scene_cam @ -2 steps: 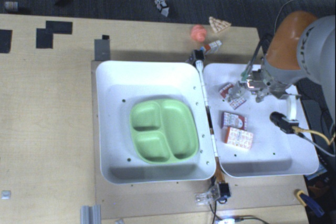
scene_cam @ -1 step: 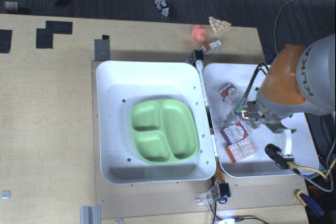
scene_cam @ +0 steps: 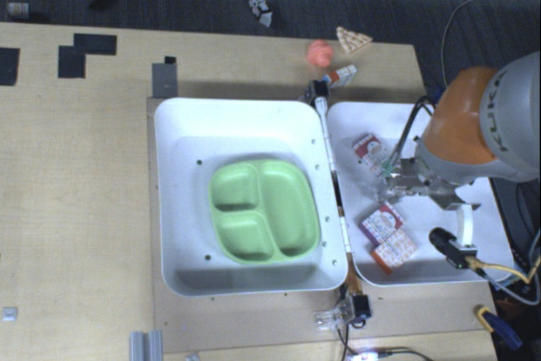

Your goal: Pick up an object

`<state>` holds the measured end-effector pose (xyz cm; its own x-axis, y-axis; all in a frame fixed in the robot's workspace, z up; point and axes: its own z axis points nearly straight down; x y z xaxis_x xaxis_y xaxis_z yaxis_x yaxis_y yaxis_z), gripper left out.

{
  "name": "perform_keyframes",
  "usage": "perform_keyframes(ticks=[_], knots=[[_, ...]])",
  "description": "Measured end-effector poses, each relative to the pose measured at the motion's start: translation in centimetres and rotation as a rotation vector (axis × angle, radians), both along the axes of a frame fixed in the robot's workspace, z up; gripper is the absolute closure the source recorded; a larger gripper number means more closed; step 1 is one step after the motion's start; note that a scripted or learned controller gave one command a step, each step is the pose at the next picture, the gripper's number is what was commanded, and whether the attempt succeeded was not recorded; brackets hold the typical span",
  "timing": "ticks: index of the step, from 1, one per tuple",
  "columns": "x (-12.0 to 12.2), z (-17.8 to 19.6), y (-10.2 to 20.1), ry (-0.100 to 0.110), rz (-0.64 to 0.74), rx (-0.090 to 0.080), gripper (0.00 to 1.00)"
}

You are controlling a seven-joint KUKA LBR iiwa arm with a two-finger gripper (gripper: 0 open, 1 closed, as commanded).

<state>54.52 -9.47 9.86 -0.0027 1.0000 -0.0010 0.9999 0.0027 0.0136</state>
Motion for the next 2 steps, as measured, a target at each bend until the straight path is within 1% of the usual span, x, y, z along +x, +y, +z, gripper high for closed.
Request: perform_keyframes(ticks=[1, 2], knots=[[9.21, 8.78, 6.80, 0.007, 0.003, 0.003, 1.00], [9.12, 8.67, 6.67, 0.010, 0.002, 0.002, 0.00]])
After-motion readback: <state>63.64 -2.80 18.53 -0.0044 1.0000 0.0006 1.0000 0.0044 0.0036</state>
